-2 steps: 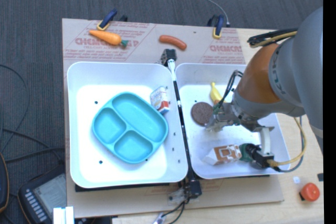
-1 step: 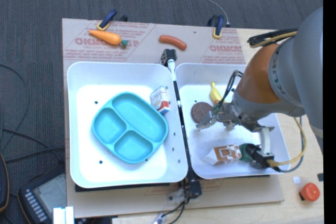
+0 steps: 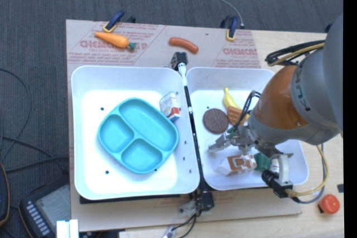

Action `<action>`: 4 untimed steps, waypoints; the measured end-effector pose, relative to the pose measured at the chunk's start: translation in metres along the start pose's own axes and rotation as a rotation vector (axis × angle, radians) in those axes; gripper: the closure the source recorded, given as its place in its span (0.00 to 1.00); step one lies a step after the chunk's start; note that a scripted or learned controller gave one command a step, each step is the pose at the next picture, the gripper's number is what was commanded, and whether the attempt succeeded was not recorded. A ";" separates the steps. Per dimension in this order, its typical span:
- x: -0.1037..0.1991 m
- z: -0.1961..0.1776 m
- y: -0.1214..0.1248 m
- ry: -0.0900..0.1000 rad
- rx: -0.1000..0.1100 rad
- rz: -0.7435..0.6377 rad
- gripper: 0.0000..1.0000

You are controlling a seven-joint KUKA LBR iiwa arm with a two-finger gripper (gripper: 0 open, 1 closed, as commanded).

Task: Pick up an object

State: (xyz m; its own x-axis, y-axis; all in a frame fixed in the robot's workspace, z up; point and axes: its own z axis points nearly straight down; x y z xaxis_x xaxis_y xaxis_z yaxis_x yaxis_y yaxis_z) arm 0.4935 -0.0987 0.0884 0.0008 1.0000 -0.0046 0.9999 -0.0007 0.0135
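Observation:
My gripper [image 3: 222,143] hangs low over the middle of the right bin [image 3: 290,175], below the grey arm with its orange band. Just up and left of it lies a round brown cookie [image 3: 215,120]. A yellow banana [image 3: 230,98] and a small orange piece [image 3: 235,115] lie behind it. Right below the gripper sits a white and brown packet [image 3: 240,164], with a green item [image 3: 263,163] beside it, partly under the arm. I see nothing held.
The left bin [image 3: 89,175] holds a blue divided plate [image 3: 138,135] and a small carton [image 3: 170,105]. A toy carrot [image 3: 114,39] and a sausage [image 3: 183,44] lie on the board behind the bins. An orange cap [image 3: 329,204] sits at the bench's front right.

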 end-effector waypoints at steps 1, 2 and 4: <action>0.000 -0.010 0.000 0.001 0.001 0.000 1.00; 0.000 -0.010 0.000 0.001 0.001 0.000 0.00; 0.000 -0.009 0.035 0.002 0.007 0.000 1.00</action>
State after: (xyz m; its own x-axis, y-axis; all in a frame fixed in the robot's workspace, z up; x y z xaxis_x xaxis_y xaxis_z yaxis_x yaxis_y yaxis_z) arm 0.5280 -0.0988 0.0983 0.0003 1.0000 -0.0026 1.0000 -0.0003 0.0064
